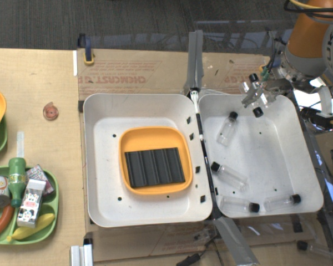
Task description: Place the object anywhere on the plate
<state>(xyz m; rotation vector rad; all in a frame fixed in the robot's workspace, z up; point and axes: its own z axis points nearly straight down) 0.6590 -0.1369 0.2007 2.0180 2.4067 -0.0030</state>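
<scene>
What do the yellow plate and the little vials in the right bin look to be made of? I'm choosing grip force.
The yellow plate looks like moulded plastic, matte to satin: even colour, soft rounded rim. The dark ribbed slab on it may be rubber or plastic; unclear. The vials look like clear plastic or glass, see-through bodies with black caps; which one cannot be told.

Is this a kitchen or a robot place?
Probably a robot lab, not a kitchen. A robot arm reaches over two white bins on a bench; clear vials lie in one, and the food on the green plate looks like toys.
</scene>
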